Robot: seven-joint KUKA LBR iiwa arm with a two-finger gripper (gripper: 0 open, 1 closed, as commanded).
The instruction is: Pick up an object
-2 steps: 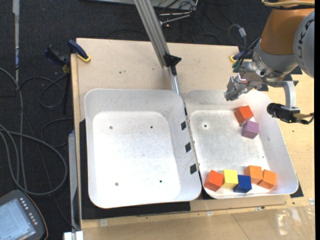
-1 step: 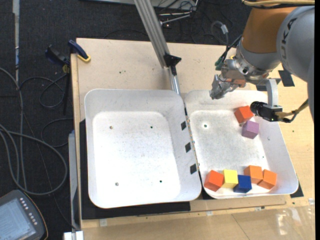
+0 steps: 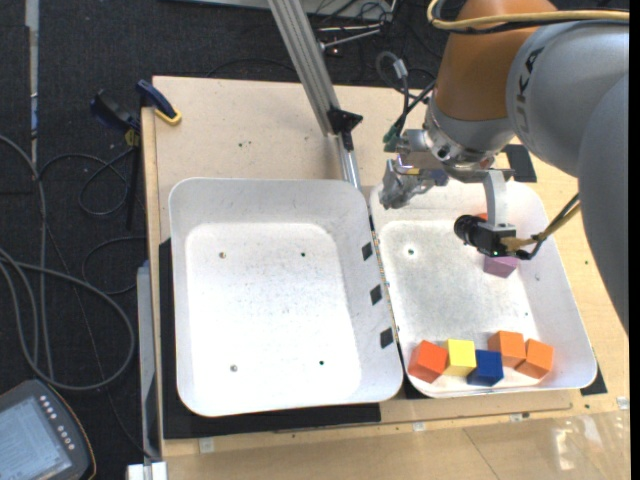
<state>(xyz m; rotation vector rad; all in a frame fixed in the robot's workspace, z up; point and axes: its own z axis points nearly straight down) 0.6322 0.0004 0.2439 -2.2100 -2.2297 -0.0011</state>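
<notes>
A pale wooden desk [image 3: 250, 128], seen from above at a slant, carries two shallow white bins side by side. A grey robot arm [image 3: 570, 78] with an orange band reaches in from the right, over the far part of the right bin [image 3: 440, 298]. The left bin [image 3: 265, 298] has a white floor flecked with dark specks. A slanted metal pole [image 3: 300, 48] runs from the far side down to the gap between the bins. The hand [image 3: 397, 188] hangs over the far left corner of the right bin; whether it is wide or narrow cannot be told. A blue and yellow clamp [image 3: 150, 103] sits at the desk's far left corner.

Along the near wall of the right bin, five small blocks lie close together. From left they are an orange block [image 3: 430, 360], a yellow block [image 3: 461, 354], a blue block [image 3: 487, 368], a second orange block [image 3: 510, 346] and a third orange block [image 3: 538, 356]. A purple block [image 3: 500, 264] lies apart from them, farther back near the right wall, to the right of the hand
</notes>
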